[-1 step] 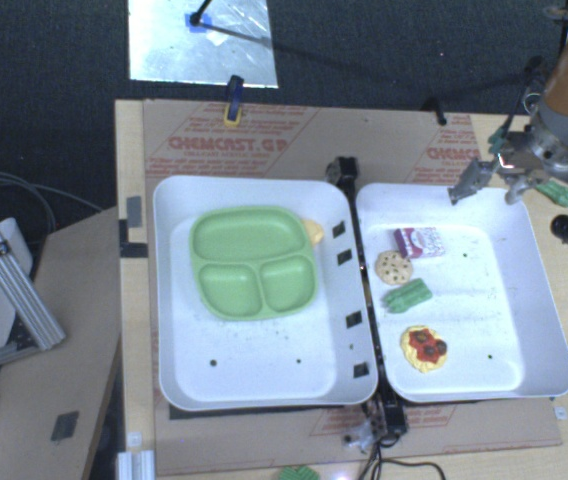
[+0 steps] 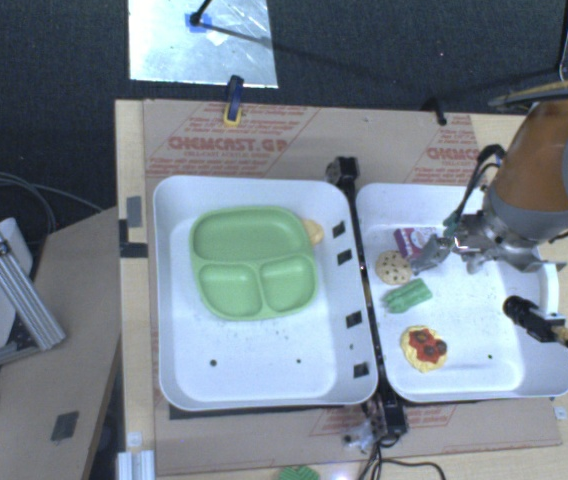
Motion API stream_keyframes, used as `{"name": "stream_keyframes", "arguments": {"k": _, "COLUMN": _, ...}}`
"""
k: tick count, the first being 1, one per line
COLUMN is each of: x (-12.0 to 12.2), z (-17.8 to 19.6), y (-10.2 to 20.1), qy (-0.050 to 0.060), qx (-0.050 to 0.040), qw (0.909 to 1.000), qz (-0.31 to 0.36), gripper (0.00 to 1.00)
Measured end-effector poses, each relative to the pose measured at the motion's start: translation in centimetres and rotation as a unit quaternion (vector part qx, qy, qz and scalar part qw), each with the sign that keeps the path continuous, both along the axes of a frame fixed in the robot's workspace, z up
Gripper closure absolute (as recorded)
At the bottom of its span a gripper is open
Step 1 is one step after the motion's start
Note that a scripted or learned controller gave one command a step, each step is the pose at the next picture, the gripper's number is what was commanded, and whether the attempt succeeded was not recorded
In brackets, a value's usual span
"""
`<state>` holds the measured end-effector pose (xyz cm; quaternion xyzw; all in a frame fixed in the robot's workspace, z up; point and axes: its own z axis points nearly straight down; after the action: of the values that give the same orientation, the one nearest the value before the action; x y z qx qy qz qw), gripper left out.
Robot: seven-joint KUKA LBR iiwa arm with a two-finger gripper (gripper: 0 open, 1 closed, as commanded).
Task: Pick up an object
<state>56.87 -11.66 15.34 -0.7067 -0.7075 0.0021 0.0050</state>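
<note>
In the right bin [image 2: 534, 368], I had the gripper [image 2: 432, 255] low over a purple packet [image 2: 408, 239]; whether it was open or closed, I could not tell. Just beside the packet lay one cookie [image 2: 392, 266], one green piece [image 2: 407, 295] and, further off, one small pizza [image 2: 423, 348]. I judged a descent could nudge the cookie or catch two things, they crowd so. The left bin [image 2: 179, 368] held one green tray [image 2: 254, 261].
</note>
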Motion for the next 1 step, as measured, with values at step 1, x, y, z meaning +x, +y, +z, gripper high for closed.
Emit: {"name": "stream_keyframes", "arguments": {"k": 1, "x": 1.55, "z": -7.12, "y": 0.34, "qy": -0.005, "qx": -0.0011, "qw": 1.0000, "qz": 0.001, "gripper": 0.00}}
